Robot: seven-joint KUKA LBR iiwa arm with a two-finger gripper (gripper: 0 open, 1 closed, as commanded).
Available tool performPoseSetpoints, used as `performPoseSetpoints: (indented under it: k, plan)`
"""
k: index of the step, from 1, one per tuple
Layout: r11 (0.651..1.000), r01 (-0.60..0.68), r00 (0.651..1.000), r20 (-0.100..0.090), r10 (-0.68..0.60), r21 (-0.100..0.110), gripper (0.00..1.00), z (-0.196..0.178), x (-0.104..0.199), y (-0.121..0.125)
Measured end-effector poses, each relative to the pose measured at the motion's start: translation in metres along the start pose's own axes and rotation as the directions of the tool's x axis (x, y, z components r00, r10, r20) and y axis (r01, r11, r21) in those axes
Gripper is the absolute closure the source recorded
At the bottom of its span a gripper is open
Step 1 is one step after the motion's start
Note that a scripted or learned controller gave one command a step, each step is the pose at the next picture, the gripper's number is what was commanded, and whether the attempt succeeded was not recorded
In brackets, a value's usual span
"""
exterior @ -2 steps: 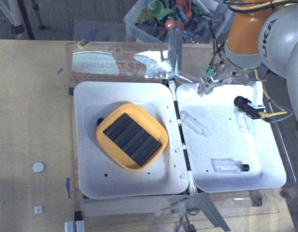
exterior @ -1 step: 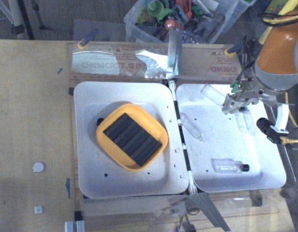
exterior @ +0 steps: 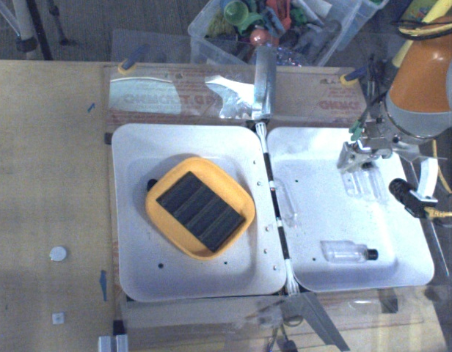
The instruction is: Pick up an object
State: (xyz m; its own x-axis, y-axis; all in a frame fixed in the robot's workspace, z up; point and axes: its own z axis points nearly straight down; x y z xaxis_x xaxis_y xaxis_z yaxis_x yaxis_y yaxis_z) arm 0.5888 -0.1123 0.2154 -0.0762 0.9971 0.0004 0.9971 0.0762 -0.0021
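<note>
Arm (exterior: 424,79): enters from the right. Broad rounded orange band, glossy, with grey casing just below it. Yellow cable (exterior: 424,28) loops above the band alongside dark cables. Thin dark wires run down the arm's left side toward the wrist. Gripper (exterior: 363,169): small metallic silver block with pale, translucent-looking fingers (exterior: 356,184) beneath; detail blurred. A black cylindrical fitting (exterior: 406,196) and a white bracket (exterior: 428,178) sit on the right, with a yellow lead trailing from them.

Arm (exterior: 424,72) cut off at right edge; hand (exterior: 362,169) fingers too small to judge.
</note>
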Motion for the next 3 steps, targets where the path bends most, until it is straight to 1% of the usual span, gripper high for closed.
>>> performPoseSetpoints:
  k: [1,2,3]
  plan:
    - [0.989,0.149,0.989,0.001,-0.149,-0.002,0.00,0.067,-0.060,-0.072]
    - [0.989,0.146,0.989,0.003,-0.146,-0.005,0.00,0.051,-0.055,-0.026]
    - [0.977,0.213,0.977,0.004,-0.213,-0.006,0.00,0.086,-0.061,0.038]
